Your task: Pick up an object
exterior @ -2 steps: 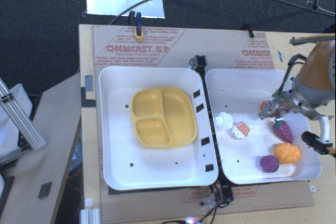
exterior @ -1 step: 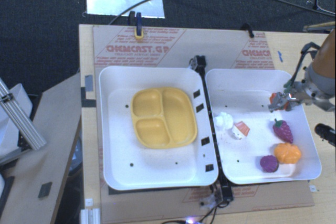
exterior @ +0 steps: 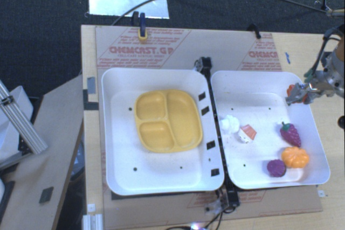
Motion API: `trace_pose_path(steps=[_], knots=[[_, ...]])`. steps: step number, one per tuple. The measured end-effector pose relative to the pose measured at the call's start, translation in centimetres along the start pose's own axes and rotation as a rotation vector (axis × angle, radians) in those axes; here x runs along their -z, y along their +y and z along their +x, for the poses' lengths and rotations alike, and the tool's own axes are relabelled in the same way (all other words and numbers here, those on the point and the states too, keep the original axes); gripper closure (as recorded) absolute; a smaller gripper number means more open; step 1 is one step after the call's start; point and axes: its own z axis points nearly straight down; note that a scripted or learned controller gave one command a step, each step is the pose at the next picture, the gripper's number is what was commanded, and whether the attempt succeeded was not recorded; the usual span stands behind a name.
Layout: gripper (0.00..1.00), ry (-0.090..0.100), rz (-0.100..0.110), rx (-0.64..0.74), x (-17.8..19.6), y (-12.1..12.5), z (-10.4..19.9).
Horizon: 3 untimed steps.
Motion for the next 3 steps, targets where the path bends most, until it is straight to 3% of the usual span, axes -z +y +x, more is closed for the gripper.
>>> trace_pose_path(steps=[1, 2, 3], knots=[[1.0, 0.0, 0.001, 0.001, 5.0, 0.2, 0.0], [1.0, 0.003, 0.006, 0.004, 4.2, 1.0, 4.6], [1.0, 0.005, 0.009, 0.005, 2.8, 0.1, 10.3]])
